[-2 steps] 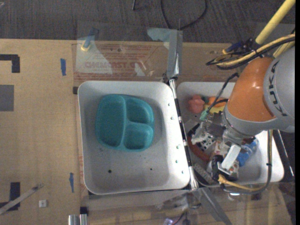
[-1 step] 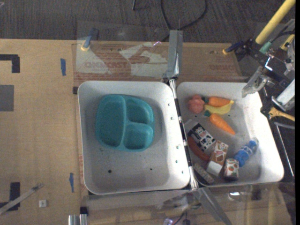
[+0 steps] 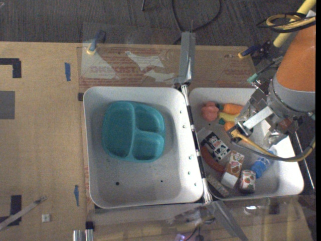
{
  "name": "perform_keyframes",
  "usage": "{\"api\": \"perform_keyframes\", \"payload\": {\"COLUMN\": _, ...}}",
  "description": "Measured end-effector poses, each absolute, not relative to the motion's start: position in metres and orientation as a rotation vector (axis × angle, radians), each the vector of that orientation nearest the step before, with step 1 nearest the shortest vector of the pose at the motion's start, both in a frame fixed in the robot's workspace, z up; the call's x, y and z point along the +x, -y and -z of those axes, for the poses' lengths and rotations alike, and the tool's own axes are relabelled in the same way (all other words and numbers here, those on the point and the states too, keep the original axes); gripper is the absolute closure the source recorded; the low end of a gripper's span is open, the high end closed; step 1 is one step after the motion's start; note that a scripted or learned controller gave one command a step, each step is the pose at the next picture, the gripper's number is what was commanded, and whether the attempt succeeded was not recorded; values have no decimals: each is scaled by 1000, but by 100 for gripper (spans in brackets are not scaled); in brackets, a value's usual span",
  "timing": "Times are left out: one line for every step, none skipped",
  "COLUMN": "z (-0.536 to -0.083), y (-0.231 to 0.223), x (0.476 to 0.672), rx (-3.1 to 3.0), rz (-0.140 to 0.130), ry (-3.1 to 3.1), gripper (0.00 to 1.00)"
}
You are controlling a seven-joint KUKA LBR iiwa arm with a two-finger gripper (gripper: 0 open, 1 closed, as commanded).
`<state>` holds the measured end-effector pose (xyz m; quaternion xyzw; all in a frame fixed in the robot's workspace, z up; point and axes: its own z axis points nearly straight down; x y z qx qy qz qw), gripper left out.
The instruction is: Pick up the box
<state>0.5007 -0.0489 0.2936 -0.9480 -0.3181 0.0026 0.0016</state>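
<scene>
Two small boxes lie in the right bin (image 3: 296,185). One is black and white with a patterned face (image 3: 215,147), left of the bin's middle. The other is brown and white (image 3: 233,163), just below and to its right, near the front. My gripper (image 3: 277,128) hangs over the right half of that bin, up and to the right of both boxes and apart from them. The grey wrist and orange band (image 3: 297,59) cover much of it.
The right bin also holds a pink toy (image 3: 210,111), an orange carrot (image 3: 232,108), a red sausage (image 3: 211,163), a small can (image 3: 247,180) and a blue bottle (image 3: 261,166). A teal divided plate (image 3: 133,130) lies in the left bin (image 3: 150,190).
</scene>
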Motion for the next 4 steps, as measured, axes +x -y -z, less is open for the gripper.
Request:
{"api": "perform_keyframes", "payload": {"z": -430, "y": 31, "x": 480, "rx": -2960, "rz": -4, "ry": 1052, "gripper": 0}}
{"api": "perform_keyframes", "payload": {"z": -434, "y": 192, "x": 480, "rx": -3119, "rz": -2, "ry": 389, "gripper": 0}}
{"api": "perform_keyframes", "payload": {"z": -434, "y": 167, "x": 482, "rx": -3003, "rz": -8, "ry": 910, "gripper": 0}}
{"api": "perform_keyframes", "payload": {"z": -435, "y": 164, "x": 511, "rx": -3005, "rz": -1, "ry": 921, "gripper": 0}}
